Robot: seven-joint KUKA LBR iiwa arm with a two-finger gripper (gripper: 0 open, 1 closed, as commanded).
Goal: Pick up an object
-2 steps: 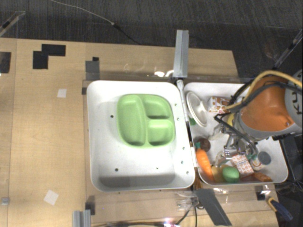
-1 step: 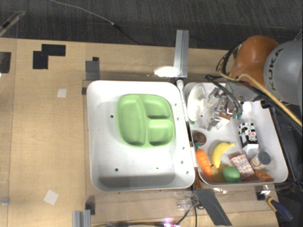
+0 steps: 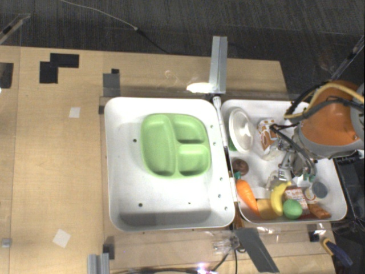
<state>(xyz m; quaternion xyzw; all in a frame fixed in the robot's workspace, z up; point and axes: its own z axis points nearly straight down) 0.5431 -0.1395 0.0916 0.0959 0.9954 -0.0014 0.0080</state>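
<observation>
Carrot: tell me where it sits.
The carrot lies in the right bin, near its left wall, beside the banana.

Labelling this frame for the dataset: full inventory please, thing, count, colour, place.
bins: 2, white, side by side on the bench
divided plate: 1, light green, three compartments, middle of the left bin
bowl: 1, white, tilted on its side, top left of the right bin
carrot: 1, orange, lower left of the right bin
banana: 1, yellow, lower middle of the right bin
round fruit: 1, green, bottom edge of the right bin, beside the banana
small round item: 1, dark brown, left side of the right bin, above the carrot
arm: 1, grey with orange band, over the right bin
gripper: 1, dark, just above the banana; finger state unclear
</observation>
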